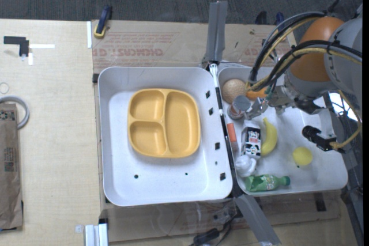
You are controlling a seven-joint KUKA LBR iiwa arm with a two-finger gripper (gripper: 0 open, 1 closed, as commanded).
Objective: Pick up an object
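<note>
Camera view: bench (52, 83) bears two white bins (115, 181); jaws' (249, 105) state can't be told.

Matt yellow plastic tray (164, 123), glossy white bins (115, 176)

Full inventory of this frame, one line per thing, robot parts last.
Left bin: 1, white, centre of bench.
Divided plate: 1, yellow, inside left bin.
Right bin: 1, white, beside left bin.
Banana: 1, yellow, middle of right bin.
Lemon: 1, yellow, right of banana.
Bottle: 1, green, lying at right bin's near edge.
Round ball: 1, tan, right bin's far left corner.
Small carton: 1, black and white, left of banana.
Marker: 1, orange, along right bin's left wall.
Arm: 1, grey with orange band, over right bin.
Hand: 1, metal, beside the ball.
</note>
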